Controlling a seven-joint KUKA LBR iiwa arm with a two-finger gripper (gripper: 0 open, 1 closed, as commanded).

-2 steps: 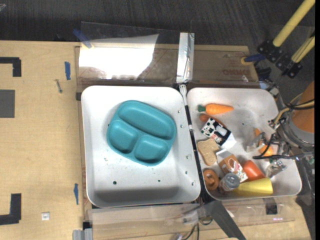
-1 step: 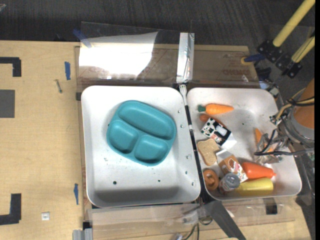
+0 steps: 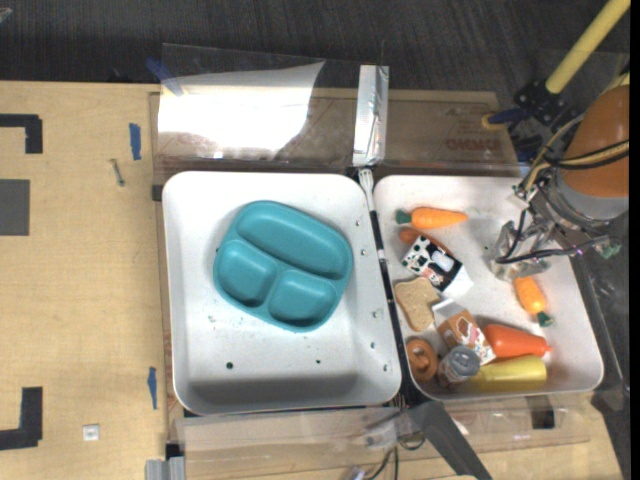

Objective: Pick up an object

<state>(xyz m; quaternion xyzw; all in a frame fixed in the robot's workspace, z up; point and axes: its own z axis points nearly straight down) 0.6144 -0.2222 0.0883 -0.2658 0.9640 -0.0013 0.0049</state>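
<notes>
White plastic bins sit side by side on the bench [image 3: 70, 268], the left bin [image 3: 190, 348] carrying a teal divided plate [image 3: 283, 263] with three compartments. Toy food crowds the right bin [image 3: 590, 353] — a carrot [image 3: 438, 218] lies near its far left corner, a black-and-white patterned carton [image 3: 432, 261] just below it, and a slice of toast [image 3: 415, 303] nearer the camera. Along the near wall lie a pretzel [image 3: 421, 358], a small grey-lidded can [image 3: 461, 363], a second orange carrot [image 3: 515, 342] and a yellow banana-like piece [image 3: 505, 372] touching it. A smaller carrot [image 3: 531, 296] lies apart, toward the right wall. The grey arm with its orange band [image 3: 600, 143] reaches in from the right, its end effector [image 3: 525, 243] low over the far right part of the same bin, just above the small carrot. Whether its fingers are apart or together cannot be told — wires and metalwork blur the tip — and nothing is visibly held between them.
</notes>
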